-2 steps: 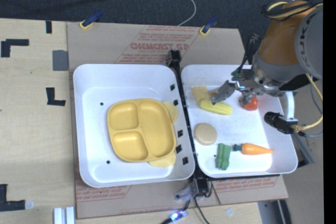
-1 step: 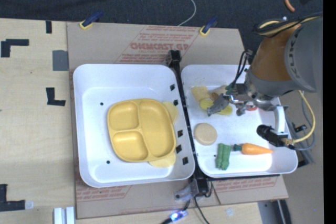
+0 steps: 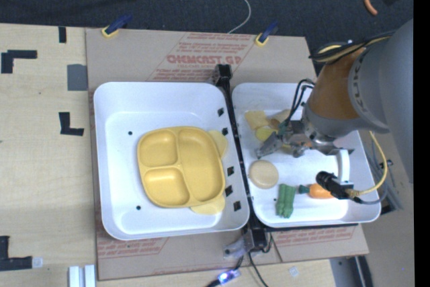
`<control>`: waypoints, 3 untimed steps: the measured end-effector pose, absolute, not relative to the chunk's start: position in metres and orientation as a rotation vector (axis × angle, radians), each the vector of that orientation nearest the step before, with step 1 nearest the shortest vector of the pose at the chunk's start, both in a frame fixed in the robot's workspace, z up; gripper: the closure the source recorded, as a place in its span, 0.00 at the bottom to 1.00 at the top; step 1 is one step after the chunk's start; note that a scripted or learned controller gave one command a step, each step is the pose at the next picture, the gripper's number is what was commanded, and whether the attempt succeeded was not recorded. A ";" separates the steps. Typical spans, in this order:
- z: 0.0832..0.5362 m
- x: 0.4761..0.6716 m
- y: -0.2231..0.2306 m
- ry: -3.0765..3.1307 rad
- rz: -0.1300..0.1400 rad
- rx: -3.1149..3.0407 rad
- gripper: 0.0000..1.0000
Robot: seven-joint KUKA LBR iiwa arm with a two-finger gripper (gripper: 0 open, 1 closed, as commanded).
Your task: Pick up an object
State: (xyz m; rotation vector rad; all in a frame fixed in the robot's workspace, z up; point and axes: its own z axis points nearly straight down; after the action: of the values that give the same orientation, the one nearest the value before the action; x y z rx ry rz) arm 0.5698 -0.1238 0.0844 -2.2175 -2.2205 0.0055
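The right bin (image 3: 356,212) holds several small objects. A pale yellow piece (image 3: 256,120) lies at its far left, and a round cream disc (image 3: 263,174) sits nearer the front. A green block (image 3: 285,201) and an orange carrot-shaped piece (image 3: 320,193) lie by the front wall. My gripper (image 3: 281,142) is low in this bin, just right of the yellow piece and just above the disc. Its tips are dark and partly hidden by the wrist.
The left bin (image 3: 114,144) holds a yellow divided plate (image 3: 180,166) with a pale flat piece (image 3: 208,207) sticking out from under it. The grey arm with its orange band (image 3: 336,87) covers the right bin's far right side. A black divider (image 3: 232,138) runs between the bins.
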 end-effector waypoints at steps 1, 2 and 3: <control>0.097 0.570 -0.124 -2.223 0.004 -2.217 1.00; 0.141 0.575 -0.119 -2.225 -0.003 -2.221 1.00; 0.204 0.579 -0.116 -2.226 -0.004 -2.222 1.00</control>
State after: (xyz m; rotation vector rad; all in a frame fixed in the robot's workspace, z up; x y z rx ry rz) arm 0.5788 -0.1158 0.2042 -2.2217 -2.2265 -0.0040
